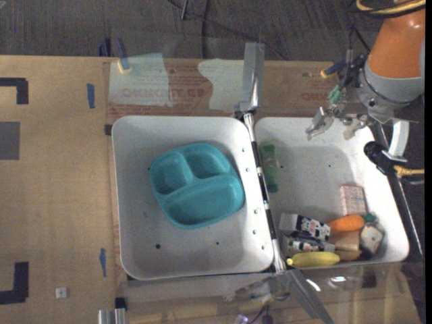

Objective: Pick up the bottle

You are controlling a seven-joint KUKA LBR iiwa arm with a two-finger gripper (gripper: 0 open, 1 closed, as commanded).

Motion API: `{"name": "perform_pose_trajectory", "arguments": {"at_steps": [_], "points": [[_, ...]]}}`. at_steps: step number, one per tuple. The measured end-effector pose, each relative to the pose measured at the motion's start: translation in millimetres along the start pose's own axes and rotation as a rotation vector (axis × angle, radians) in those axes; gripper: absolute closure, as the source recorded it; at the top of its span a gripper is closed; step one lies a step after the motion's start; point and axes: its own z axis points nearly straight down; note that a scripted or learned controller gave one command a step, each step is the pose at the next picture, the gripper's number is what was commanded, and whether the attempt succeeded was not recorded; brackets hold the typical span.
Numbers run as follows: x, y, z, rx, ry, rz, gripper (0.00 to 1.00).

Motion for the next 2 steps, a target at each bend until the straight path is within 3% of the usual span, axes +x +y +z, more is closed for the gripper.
{"name": "perform_pose_trajectory", "arguments": {"at_steps": [1,2], "points": [[19,22,153,-0.008,0.001,0.262,0.00],[-28,-14,153,-0.006,-0.002,0.340,0.00]]}}
